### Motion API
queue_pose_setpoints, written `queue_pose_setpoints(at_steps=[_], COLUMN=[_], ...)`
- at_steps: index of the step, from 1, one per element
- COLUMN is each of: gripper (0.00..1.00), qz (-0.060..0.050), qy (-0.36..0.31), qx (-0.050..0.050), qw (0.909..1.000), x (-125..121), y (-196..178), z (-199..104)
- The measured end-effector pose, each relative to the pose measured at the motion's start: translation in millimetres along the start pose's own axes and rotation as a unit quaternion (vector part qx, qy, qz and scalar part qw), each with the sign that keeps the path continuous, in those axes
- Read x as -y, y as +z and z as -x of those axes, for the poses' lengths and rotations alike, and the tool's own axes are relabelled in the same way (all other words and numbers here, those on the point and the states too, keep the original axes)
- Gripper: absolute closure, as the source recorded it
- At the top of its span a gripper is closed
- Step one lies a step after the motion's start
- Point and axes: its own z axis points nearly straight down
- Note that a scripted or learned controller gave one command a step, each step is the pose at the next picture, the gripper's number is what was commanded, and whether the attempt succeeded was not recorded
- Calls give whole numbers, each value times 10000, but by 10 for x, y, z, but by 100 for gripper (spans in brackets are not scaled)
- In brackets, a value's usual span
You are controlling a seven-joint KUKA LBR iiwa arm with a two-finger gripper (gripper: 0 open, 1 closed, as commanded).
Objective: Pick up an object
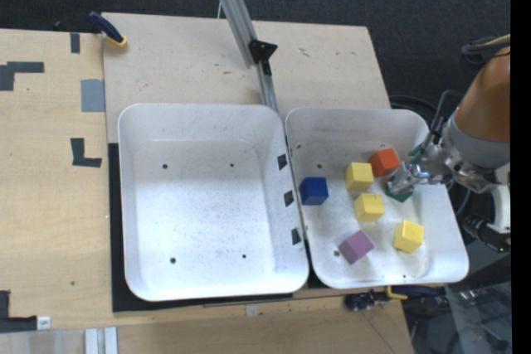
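Note:
The right bin [332, 128] holds several small blocks: a blue cube [314, 191], a yellow cube [359, 176], an orange block [384, 162], a second yellow cube [369, 206], a third yellow one [408, 235] and a purple block [356, 246]. My gripper [404, 178] reaches in from the right and sits low in the bin, just right of the orange block. A dark green object [401, 192] lies right under the gripper tip. Whether it is gripped is unclear.
The left bin [133, 137] stands beside the right one. A grey metal pole [232, 4] slants up from the gap between the bins. A blue and yellow clamp [108, 29] lies at the back left of the bench.

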Motion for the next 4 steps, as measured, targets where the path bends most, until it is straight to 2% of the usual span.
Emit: queue_pose_setpoints(at_steps=[1, 2, 4], gripper=[100, 100, 100], qz=[7, -15, -35], qy=[-2, -27, -23], qx=[2, -18, -12], qw=[10000, 10000, 10000], x=[-17, -104, -249], y=[-529, -605, -398], z=[-1, -550, -1603])
